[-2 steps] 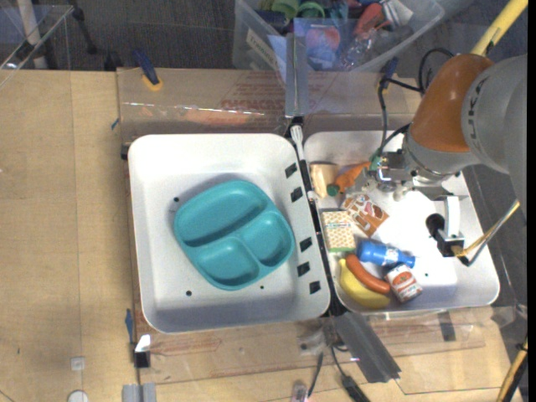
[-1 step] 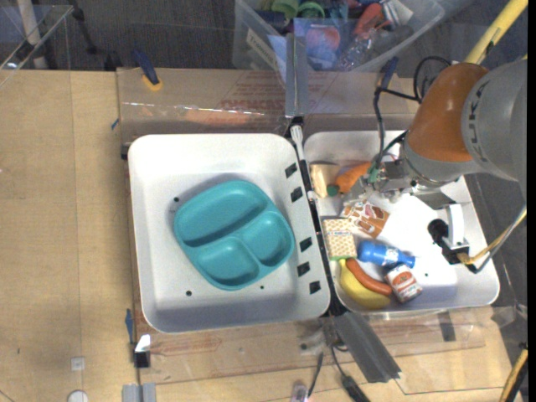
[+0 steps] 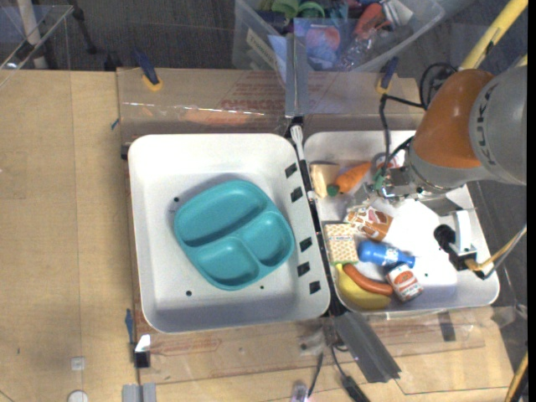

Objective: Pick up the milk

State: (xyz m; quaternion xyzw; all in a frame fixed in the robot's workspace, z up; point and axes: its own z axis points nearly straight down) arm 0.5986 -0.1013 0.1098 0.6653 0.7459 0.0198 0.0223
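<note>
The wooden bench [image 3: 59,224] holds two white bins. The milk [image 3: 384,254] lies in the right bin [image 3: 479,296], at five o'clock from the blue tray [image 3: 233,234]. The gripper [image 3: 387,182] hangs above it at twelve o'clock; I cannot tell its grip.

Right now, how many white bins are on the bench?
2: the left bin holds a teal tray; the right bin holds small items.

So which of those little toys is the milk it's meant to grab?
Look in the right-hand white bin, the one the grey and orange arm reaches into. Near its front lies a heap of toy food, and the milk is the small blue bottle lying on its side, just above the banana and hot dog. It is the only blue item there.
</note>
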